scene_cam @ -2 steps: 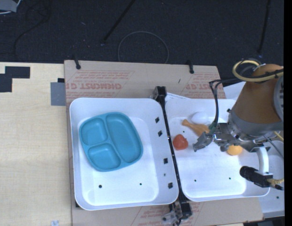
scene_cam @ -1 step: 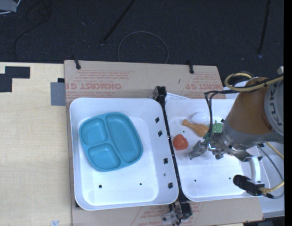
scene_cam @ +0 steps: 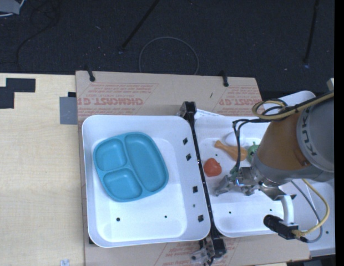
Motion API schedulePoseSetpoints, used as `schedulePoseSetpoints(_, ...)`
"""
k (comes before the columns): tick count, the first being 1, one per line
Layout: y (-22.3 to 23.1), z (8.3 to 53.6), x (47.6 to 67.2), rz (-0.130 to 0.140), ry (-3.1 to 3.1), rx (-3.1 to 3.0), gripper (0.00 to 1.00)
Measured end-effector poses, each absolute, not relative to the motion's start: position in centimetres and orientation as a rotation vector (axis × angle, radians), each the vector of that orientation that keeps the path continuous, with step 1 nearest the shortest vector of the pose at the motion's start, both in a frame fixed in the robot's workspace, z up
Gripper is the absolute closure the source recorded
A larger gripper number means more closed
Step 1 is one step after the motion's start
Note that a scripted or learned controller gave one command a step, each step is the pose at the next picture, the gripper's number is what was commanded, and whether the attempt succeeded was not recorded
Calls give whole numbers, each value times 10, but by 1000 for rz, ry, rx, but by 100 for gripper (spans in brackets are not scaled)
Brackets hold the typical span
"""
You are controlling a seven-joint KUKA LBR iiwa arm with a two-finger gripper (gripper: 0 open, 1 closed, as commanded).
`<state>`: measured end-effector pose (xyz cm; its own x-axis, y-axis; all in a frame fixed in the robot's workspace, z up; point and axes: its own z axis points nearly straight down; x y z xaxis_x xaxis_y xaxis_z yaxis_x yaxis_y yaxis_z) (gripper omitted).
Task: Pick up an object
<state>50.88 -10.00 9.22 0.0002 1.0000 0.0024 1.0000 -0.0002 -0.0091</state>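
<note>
Pale wooden surface [scene_cam: 33,170] at far left, with a few dark squares near its upper edge. Next, a cardboard sheet [scene_cam: 161,96] with reversed red print lying under both bins. Left bin [scene_cam: 136,226]: a blue three-compartment plate [scene_cam: 130,165] sits in its upper left part, tilted slightly, two compartments toward the left and one long one toward the right. A black divider with clips runs between the two bins. Right bin [scene_cam: 238,226]: a red tomato-like object [scene_cam: 212,167] lies just right of the divider, and above and right of it an orange carrot-shaped piece [scene_cam: 226,147] with something green [scene_cam: 253,148] at its far end, partly hidden by the arm. The hand [scene_cam: 223,187] reaches low over the right bin just below the red object, near it but apart; cannot tell whether it is released or clenched. Arm [scene_cam: 288,148] comes in from the right, orange band above the wrist, cables looping around it.
</note>
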Motion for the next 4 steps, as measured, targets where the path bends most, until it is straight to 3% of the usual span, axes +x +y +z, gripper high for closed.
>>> schedulePoseSetpoints(1,-102,105,510,5,-2209,-2225,100)
schedulePoseSetpoints(3,-102,189,512,-1,-2222,-2222,100)
schedulePoseSetpoints(4,-102,251,510,-4,-2224,-2223,100)
